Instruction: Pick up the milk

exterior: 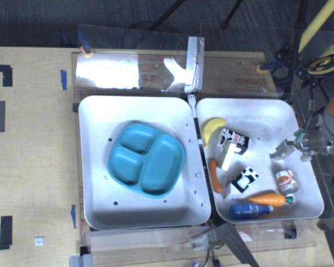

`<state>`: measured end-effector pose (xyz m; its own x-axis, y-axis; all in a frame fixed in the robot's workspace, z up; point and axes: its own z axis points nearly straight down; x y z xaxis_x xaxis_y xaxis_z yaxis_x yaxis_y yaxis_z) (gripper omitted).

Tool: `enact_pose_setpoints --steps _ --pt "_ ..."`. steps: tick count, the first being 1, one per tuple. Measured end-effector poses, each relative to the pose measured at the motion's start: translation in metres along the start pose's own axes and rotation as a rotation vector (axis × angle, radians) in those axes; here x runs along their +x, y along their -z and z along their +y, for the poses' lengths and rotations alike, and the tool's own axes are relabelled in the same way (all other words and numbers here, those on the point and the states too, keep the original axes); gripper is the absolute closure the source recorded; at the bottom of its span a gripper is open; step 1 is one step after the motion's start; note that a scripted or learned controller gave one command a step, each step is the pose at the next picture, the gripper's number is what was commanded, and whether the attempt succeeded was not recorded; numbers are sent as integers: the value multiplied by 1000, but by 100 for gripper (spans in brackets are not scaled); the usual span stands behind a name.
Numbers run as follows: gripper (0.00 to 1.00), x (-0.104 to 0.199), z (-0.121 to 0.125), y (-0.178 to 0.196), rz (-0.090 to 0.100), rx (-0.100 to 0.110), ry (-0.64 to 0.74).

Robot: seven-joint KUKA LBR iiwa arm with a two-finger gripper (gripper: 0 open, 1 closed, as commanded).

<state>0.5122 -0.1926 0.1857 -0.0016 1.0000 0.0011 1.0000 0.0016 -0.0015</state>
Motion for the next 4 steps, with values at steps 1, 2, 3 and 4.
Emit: enact_pose_setpoints --steps 1,2,3,4 --pt "0 145 0 76 -1 -2 -312" --pt "0 173 55 116 -2 -1 -412" --pt "0 138 19 74 -1 2 -260" --pt "0 161 -5 13 -1 1 -319"
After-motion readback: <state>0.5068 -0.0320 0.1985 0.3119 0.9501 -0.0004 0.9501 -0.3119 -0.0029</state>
